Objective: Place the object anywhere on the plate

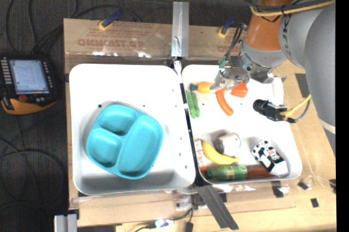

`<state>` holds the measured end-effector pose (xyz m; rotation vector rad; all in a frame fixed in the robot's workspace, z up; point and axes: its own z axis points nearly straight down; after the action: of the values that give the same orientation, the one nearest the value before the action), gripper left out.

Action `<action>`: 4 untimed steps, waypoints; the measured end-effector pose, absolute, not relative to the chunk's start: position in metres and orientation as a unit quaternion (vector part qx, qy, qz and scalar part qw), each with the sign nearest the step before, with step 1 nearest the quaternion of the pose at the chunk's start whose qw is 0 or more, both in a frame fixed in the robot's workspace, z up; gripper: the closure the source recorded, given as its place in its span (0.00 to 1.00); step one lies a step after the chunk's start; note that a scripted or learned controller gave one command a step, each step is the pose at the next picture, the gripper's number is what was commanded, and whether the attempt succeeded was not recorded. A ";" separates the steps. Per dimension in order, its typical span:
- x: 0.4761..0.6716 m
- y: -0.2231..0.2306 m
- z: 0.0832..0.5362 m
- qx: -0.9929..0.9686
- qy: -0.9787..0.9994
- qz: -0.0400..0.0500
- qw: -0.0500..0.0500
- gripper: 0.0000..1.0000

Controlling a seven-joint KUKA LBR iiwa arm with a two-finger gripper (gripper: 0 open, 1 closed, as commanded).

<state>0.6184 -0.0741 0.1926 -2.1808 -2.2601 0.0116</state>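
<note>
We cannot tell the gripper's (229, 77) state above the crowded carrot (224, 102), so we could miss it or never reach the distant plate (124, 141).

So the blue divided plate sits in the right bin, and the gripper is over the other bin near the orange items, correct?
Not quite. The camera view shows the blue divided plate in the left bin, not the right one. The rest holds: the gripper is over the right bin, near the orange items.
</note>
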 end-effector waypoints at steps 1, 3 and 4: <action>0.624 -0.052 0.275 -0.645 -0.764 0.003 0.000 1.00; 0.606 0.011 0.179 -0.646 -0.763 0.003 0.002 1.00; 0.562 0.084 0.180 -0.603 -0.798 0.003 0.002 1.00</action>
<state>0.5618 0.0843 0.1798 -1.8921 -2.5024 0.0083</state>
